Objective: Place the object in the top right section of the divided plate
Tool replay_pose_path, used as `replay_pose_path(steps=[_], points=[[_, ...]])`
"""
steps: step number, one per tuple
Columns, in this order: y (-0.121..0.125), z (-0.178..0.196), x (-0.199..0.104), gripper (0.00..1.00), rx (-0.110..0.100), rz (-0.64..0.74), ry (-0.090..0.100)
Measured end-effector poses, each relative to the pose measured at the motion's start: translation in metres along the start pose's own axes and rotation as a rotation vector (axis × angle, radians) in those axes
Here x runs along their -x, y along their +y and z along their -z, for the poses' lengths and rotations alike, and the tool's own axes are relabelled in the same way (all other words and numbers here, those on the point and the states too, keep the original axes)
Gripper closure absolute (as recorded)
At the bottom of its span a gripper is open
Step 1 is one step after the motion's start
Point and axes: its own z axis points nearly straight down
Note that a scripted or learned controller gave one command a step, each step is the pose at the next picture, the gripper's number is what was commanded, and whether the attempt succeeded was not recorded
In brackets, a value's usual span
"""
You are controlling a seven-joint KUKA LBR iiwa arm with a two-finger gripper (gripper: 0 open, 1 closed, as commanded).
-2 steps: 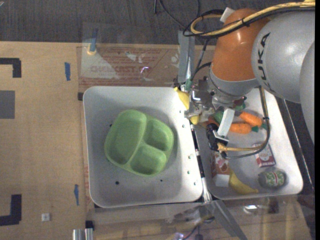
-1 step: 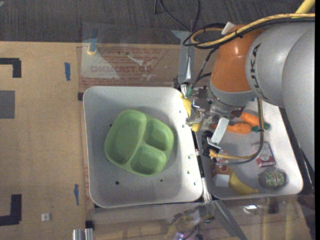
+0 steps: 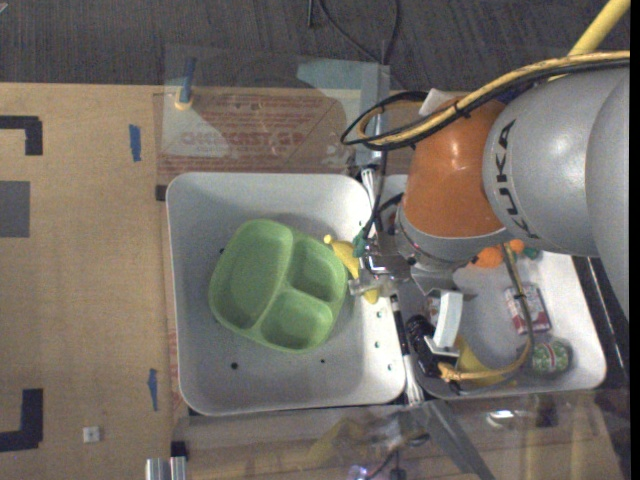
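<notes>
Arm (image 3: pixel 560 158), grey with an orange band (image 3: pixel 455 183) above the wrist, stretched in from 3 o'clock across the right bin (image 3: pixel 585 338), wrist hanging over the wall shared by the two bins. Gripper (image 3: pixel 368 268) sat low at the 3 o'clock edge of the left bin (image 3: pixel 200 368), just beside the green divided plate (image 3: pixel 270 288). Wrist body hid most of it from where I stood. Could not tell how far the gripper was open, nor whether it had hold of anything.

Yellow object (image 3: pixel 343 255) showed at the plate's 3 o'clock rim, touching or overlapping that rim, right against the gripper. Another yellow patch peeked out at the gripper's 6 o'clock; could not tell if it was the same object.

Plate lay near the middle of the left bin, turned askew, one large section toward 9 o'clock and two smaller ones toward 3 and 5 o'clock. Top right section (image 3: pixel 318 268) was the one nearest the gripper; the object sat at that section's outer edge.

Right bin, partly under the arm, held a small orange thing (image 3: pixel 488 258) at 12 o'clock, a red-and-white packet (image 3: pixel 527 310) near the middle and a green striped ball (image 3: pixel 550 356) toward 5 o'clock.

Tabletop (image 3: pixel 80 298) was brown, with strips of blue tape (image 3: pixel 135 143) and black corner marks (image 3: pixel 33 138). Clear printed sheet (image 3: pixel 250 128) lay at 12 o'clock of the left bin.
</notes>
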Motion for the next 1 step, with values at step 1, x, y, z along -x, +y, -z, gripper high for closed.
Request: replay_pose_path(steps=[1], points=[[0.0002, 0.0001, 0.0004, 0.00, 0.001, 0.000, 0.000]])
